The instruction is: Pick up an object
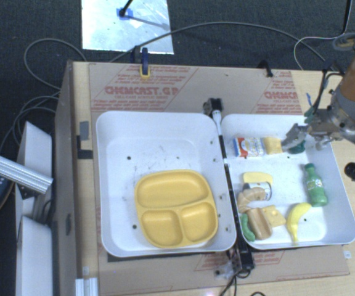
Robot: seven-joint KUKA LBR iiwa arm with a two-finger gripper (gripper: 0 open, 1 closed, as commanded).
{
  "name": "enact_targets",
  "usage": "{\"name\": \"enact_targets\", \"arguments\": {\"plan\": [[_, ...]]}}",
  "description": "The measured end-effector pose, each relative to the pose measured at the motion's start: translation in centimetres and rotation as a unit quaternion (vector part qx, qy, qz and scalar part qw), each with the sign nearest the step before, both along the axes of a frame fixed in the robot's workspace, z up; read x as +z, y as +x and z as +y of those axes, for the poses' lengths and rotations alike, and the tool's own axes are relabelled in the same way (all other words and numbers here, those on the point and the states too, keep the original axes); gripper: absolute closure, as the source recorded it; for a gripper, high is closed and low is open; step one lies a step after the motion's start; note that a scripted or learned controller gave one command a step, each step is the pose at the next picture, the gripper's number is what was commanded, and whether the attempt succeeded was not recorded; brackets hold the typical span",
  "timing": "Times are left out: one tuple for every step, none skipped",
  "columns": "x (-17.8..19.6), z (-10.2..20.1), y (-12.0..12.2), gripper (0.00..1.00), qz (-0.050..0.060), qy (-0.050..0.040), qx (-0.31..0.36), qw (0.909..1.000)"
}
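Note:
My gripper (299, 138) hangs over the back of the right bin (341, 227), just right of a small yellow block (272, 145) and a red-and-white box (248, 147). I see nothing held in it. Further forward in the same bin lie a green bottle (315, 184), a banana (297, 219), a yellow-topped piece (257, 178), a tan pastry-like item (254, 195), a bread-like piece (262, 220) and a green item (246, 227). The grey arm with its orange band comes in from the right edge.
The left bin (116, 165) holds a yellow compartment plate (176, 208) at its front. A black divider (224, 165) runs between the bins. Cables trail behind the bench, and a foil sheet (126, 16) lies on the floor.

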State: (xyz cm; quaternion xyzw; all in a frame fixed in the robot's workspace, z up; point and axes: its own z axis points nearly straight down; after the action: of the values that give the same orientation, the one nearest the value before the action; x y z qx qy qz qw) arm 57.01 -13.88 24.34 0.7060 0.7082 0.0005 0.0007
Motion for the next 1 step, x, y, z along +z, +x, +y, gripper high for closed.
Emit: {"name": "enact_targets", "arguments": {"plan": [[-11.48, 4.45, 9.77, 0.00, 0.002, 0.0008, 0.000, 1.0000]]}}
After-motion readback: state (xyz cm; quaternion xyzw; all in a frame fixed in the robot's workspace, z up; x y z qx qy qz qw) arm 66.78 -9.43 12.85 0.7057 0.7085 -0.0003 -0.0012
